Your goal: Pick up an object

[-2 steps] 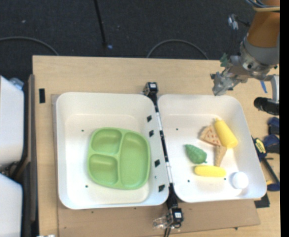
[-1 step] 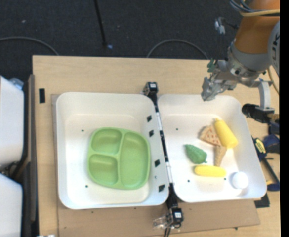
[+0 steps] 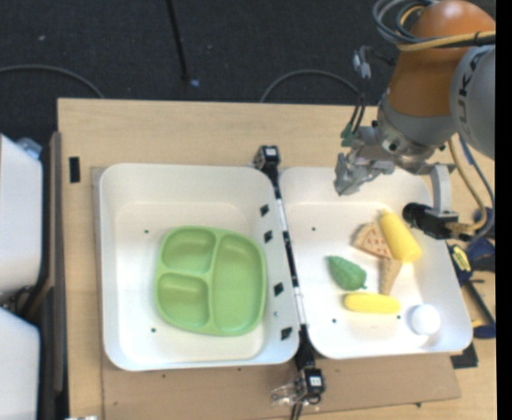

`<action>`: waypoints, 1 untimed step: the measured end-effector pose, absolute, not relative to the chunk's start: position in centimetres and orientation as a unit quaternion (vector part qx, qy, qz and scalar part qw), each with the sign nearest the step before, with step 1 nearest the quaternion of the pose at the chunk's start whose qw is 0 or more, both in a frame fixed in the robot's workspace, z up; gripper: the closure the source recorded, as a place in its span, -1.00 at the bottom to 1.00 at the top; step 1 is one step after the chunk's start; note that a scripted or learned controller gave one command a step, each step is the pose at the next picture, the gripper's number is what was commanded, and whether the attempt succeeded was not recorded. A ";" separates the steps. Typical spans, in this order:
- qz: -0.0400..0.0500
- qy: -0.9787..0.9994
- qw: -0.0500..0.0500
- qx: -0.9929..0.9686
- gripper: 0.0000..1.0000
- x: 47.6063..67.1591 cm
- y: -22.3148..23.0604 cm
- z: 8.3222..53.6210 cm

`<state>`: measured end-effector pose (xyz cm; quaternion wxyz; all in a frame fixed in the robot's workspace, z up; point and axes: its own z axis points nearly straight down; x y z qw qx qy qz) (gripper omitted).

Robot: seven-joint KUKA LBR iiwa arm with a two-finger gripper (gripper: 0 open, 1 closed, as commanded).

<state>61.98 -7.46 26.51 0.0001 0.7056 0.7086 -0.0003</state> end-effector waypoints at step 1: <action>0.001 0.709 -0.001 0.705 1.00 59.2 -2.3 26.9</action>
